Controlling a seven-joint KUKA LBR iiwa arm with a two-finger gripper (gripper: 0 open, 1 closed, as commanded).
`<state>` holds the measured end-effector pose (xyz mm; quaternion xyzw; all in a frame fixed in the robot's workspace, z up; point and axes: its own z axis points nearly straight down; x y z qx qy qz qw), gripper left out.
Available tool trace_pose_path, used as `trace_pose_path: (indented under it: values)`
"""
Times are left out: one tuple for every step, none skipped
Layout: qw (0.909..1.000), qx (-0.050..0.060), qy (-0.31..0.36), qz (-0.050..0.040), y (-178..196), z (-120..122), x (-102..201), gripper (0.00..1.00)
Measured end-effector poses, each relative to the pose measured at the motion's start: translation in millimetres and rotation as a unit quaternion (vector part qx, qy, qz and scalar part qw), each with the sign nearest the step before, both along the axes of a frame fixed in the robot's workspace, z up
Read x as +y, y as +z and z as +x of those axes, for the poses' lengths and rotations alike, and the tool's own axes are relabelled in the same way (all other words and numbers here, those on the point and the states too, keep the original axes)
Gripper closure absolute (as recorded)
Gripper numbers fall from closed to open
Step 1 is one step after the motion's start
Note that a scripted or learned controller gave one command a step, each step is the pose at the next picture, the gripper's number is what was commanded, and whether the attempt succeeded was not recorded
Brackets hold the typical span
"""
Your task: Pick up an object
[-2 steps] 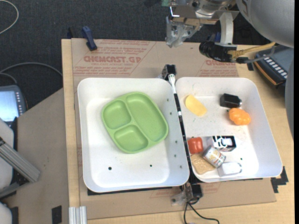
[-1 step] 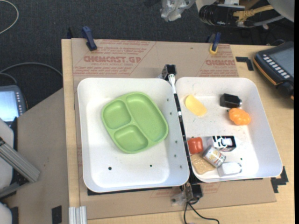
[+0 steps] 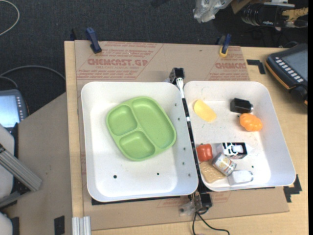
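Dark carpet surrounds a wooden desk topped with a brown cardboard sheet, on which two shallow white bins sit side by side, their inner rims touching along the middle. In the left bin lies a green divided plate, flat and alone. All the small pickable items are in the right bin. A yellow piece rests toward its upper left, a black block and an orange piece lie near each other toward its upper right, and a cluster crowds the lower left: a red item, a black-and-white item, a small can on its side, a tan slab and a pale grey object, several of them touching.

At the top of the view, above the far edge of the desk, a pale, blurred piece of hardware hangs well apart from both bins; it may be the tool, but its shape is too indistinct to be sure, and whether it stands wide or narrow cannot be told.

Judged from this, the task has hardly started. Every object lies on a bin floor, none is lifted, and nothing hovers over the bins. Choosing a target, descending, closing and lifting all remain. The yellow piece, lying apart from its neighbours, looks the easiest pick; the crowded cluster seems riskier.
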<state>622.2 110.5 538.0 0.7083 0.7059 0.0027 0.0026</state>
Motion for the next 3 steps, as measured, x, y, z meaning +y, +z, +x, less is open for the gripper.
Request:
trace_pose_path:
  values:
    - [1.0,0.006,0.0,-0.0008,-63.9,45.7,-22.4,1.0]
    - [1.0,0.005,0.0,-0.0004,-66.2,44.0,-86.6,1.0]
    - [1.0,-0.001,0.006,0.0014,1.8,25.3,13.2,1.0]
